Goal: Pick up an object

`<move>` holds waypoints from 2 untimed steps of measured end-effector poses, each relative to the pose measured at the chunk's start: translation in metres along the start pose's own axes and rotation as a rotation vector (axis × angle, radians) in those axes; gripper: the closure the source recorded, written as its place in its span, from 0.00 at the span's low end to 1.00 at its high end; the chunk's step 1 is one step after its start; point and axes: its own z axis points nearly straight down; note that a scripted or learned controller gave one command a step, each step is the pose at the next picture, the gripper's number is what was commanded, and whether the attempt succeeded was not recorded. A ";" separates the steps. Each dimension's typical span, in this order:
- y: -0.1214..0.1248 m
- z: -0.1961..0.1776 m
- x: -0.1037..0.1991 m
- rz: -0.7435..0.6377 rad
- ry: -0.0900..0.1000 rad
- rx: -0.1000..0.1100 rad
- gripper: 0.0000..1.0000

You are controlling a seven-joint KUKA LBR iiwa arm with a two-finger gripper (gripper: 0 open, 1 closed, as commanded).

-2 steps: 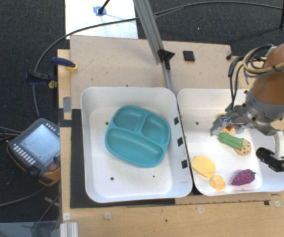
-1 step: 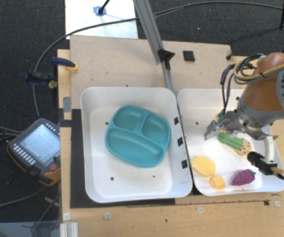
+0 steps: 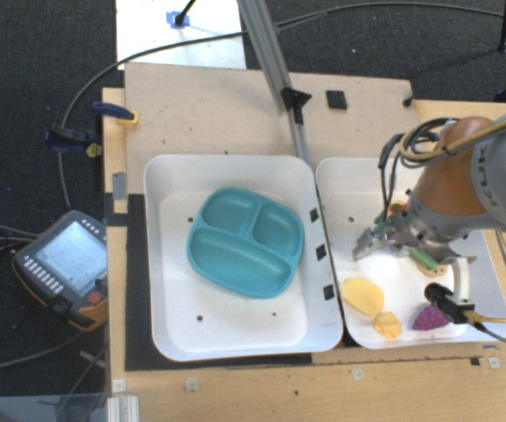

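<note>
While the arm [image 3: 477, 178] reached in from the right of the frame, we found the gripper [image 3: 385, 240] low inside the right bin [image 3: 341, 187], at centre right. We could not tell its state. Candidate objects lay at lower right: a yellow piece [image 3: 363, 294], a smaller orange piece [image 3: 387, 325] and a purple piece [image 3: 430, 317]. A teal divided plate [image 3: 246, 242] occupied the left bin [image 3: 169, 262]. We judged the approach step in hand; next, the gripper required alignment over one object.
</note>
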 end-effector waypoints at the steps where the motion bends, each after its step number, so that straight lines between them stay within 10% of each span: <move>1: 0.001 -0.013 0.000 0.000 0.000 -0.005 1.00; 2: 0.003 -0.078 0.001 -0.004 -0.002 -0.009 1.00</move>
